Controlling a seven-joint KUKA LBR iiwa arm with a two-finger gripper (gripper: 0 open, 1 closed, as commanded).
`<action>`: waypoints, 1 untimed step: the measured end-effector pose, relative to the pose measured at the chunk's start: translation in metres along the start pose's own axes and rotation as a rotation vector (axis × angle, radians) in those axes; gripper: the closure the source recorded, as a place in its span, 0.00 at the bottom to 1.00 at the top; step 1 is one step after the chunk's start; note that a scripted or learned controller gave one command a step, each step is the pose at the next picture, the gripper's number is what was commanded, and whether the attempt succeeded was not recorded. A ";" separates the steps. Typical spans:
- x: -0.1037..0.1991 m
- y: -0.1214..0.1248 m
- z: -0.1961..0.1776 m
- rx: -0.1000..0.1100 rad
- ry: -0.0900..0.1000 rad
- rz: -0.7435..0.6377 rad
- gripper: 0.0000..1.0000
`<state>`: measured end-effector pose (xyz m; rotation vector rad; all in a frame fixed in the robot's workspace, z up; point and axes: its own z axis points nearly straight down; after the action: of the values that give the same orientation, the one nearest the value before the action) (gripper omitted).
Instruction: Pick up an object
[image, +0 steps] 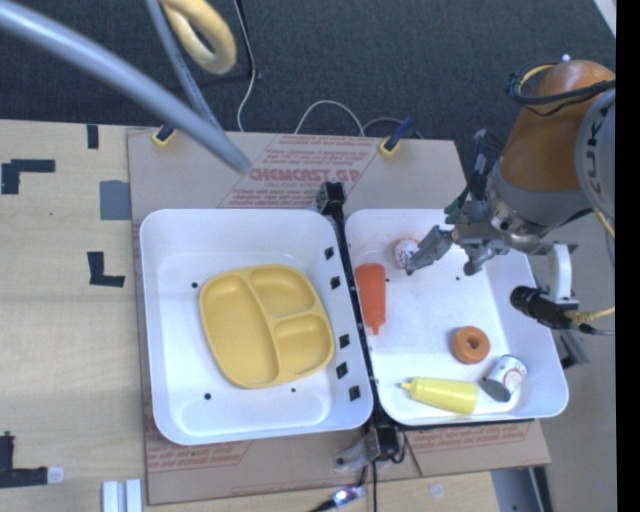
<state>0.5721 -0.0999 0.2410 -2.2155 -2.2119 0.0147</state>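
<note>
The small round white-and-red object (405, 250) at the back of the right bin (520, 300) is too small to identify. The arm's (550, 130) upper body is cut off by the right and top edges of the view. The small can (503, 379) near the front right corner of that bin lies on its side; its label cannot be read.

The left bin (160, 300) holds a yellow divided plate (265, 325) with three compartments, lying flat near the middle. The right bin holds an orange carrot-shaped toy (372, 295) just beside the divider between the bins, a brown doughnut (469, 344) toward the right, and a yellow bottle (440, 394) lying on its side along the front wall, just beside the can. A grey pole (120, 75) crosses the upper left of the view, above the bench.

The arm reaches in from the right, its orange band uppermost and its wrist tilted down over the back of the right bin. The gripper (448, 255) hangs there with its two dark fingers (428, 248) spread apart and nothing between them. One finger ends just beside the small round object; whether it touches cannot be told.
</note>
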 end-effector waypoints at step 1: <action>0.000 0.002 -0.007 -0.013 -0.001 -0.003 0.00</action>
<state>0.5745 -0.0997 0.2478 -2.2194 -2.2225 0.0017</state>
